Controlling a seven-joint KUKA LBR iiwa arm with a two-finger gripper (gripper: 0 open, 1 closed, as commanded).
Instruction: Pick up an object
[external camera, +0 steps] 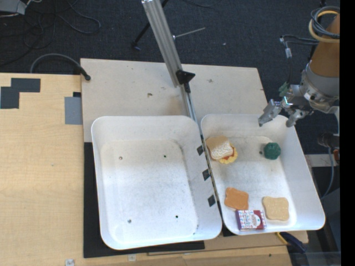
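My gripper [280, 116] hangs over the far right corner of the right bin [310, 204], its two fingers spread open with nothing between them. Below it in that bin lies a dark green ball [271, 151]. A sandwich toy [222, 149] rests near the bin's left wall. Toward the front lie an orange toast slice [237, 198], a tan bread slice [275, 208] and a small pink-and-white box [250, 220].
The left bin [111, 132] sits beside the right one, with black clips [206, 173] along the shared edge. A slanted aluminium rail [166, 43] rises behind the bins. A wooden board [39, 170] lies at the left.
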